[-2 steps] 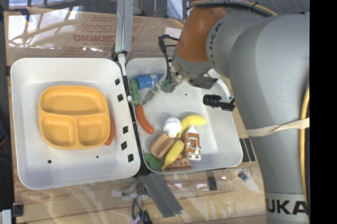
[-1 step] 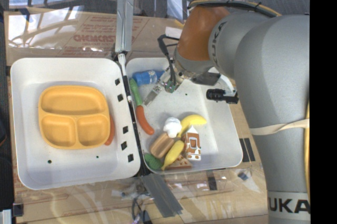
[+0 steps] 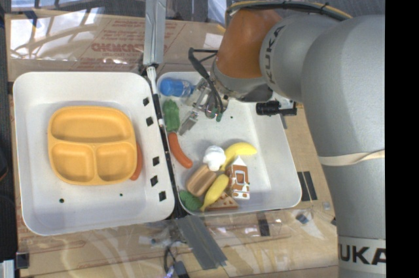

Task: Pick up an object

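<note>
item: my gripper, fingers parted, holding nothing. nearest target: green vegetable, just left, long axis running near-far.

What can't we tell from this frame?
- Gripper: too small and cluttered in the camera view to read its state.
- Blue object: partly hidden by the gripper; identity unclear.
- Right bin: far corner covered by the arm.
- Food pile: items overlap, lower ones hidden.
</note>
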### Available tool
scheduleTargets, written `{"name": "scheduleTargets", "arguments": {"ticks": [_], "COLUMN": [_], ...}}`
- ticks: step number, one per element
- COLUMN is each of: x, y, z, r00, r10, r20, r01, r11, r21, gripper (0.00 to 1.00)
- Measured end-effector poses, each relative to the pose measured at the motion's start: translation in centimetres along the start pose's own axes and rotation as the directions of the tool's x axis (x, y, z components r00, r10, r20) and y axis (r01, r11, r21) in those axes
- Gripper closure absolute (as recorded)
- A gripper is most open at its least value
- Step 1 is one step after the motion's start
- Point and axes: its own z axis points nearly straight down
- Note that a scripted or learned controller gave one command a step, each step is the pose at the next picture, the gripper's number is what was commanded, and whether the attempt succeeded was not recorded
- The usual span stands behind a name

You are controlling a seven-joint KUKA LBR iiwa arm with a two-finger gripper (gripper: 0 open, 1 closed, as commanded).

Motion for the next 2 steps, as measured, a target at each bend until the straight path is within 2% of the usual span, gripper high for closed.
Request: {"name": "scheduleTargets", "arguments": {"ticks": [1,2], "x": [-0.08,0.58], "y": [0.15,-0.02], "z": [-1.17,-0.82], "r00": [1.000,1.000], "r10": [-0.004,-0.007], "r20": [0.003,-0.029], "r01": [0.004,0.007], "r11": [1.000,1.000], "r21": [-0.001,0.009], "gripper": [1.00,0.00]}}
